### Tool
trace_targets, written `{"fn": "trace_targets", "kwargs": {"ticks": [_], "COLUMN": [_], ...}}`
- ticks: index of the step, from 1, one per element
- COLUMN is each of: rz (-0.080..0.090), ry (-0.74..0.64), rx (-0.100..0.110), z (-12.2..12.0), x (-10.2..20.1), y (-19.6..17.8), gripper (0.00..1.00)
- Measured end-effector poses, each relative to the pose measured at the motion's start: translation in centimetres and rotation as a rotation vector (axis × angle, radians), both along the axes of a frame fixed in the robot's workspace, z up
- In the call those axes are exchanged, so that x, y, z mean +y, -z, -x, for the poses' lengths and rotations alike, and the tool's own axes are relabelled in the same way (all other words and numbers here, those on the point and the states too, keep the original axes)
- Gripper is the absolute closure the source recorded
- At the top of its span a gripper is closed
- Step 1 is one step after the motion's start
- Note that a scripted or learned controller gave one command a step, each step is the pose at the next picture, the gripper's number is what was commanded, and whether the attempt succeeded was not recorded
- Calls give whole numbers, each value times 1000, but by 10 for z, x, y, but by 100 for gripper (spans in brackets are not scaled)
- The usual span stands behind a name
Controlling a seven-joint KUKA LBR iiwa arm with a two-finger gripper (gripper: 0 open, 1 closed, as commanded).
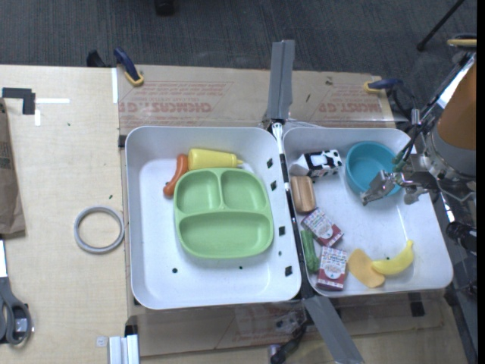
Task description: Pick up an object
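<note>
Gripper [388, 186] sits low in the right bin [432, 275], at the near rim of the blue bowl [369, 165]. Fingers look splayed open, nothing between them. Bowl is the closest candidate: directly up and left of the fingertips, touching or nearly so. Banana [395, 259] lies below the gripper, well apart, long axis running left-low to right-high. Cow toy [323, 161] sits left of the bowl.

Carrot [175, 177] half under green plate [223, 212], scissors [14, 318] cut off at left edge
</note>
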State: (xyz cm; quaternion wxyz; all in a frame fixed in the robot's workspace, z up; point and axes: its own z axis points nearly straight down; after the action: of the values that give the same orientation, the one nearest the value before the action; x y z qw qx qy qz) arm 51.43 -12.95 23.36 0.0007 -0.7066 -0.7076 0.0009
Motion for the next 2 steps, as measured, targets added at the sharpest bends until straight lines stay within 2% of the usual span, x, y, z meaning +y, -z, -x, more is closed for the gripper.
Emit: {"fn": "trace_targets", "kwargs": {"ticks": [1, 2], "rz": [1, -1], "ry": [-117, -425], "rx": [-1, -1], "z": [-81, -53], "x": [-39, -63], "y": [6, 74], "gripper": [0, 0]}}
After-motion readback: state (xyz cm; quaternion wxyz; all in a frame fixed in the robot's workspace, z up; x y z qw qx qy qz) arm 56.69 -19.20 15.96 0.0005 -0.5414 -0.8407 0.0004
